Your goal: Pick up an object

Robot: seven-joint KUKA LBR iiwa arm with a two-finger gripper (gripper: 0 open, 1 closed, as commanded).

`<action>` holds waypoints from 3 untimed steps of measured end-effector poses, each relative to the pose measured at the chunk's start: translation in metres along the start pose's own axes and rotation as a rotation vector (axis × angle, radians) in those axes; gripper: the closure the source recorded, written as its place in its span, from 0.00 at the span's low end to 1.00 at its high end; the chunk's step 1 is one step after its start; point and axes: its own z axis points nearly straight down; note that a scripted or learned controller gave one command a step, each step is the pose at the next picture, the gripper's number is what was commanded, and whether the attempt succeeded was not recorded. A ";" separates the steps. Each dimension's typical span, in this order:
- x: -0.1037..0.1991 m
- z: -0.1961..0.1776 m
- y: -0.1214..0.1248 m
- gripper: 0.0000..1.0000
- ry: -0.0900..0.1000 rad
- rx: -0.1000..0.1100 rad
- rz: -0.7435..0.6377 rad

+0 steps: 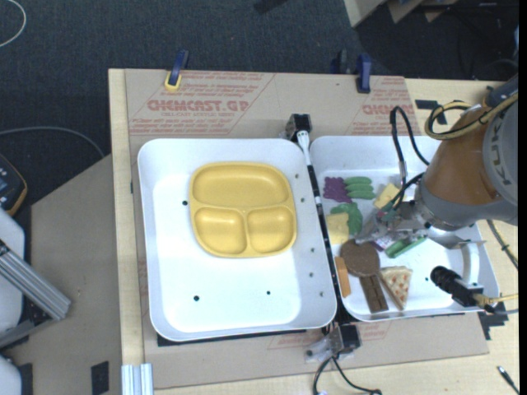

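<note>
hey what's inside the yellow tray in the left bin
All three compartments of the yellow tray look bare, and nothing covers them. The toys lie in the right bin, where the arm hides part of the pile.

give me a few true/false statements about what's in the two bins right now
1. A yellow divided plate lies in the left bin. True.
2. The plate has three compartments. True.
3. The purple toy grapes sit on the plate. False: they lie in the right bin.
4. The pizza slice toy lies at the right bin's far edge. False: it is near the front edge, beside the brown spatula.
5. The gripper is over the right bin. True.
</note>
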 end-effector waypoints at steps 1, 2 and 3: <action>0.000 -0.012 0.002 1.00 0.000 -0.007 0.001; -0.002 -0.075 0.008 1.00 -0.004 -0.006 -0.001; -0.009 -0.137 0.008 1.00 -0.005 -0.008 -0.001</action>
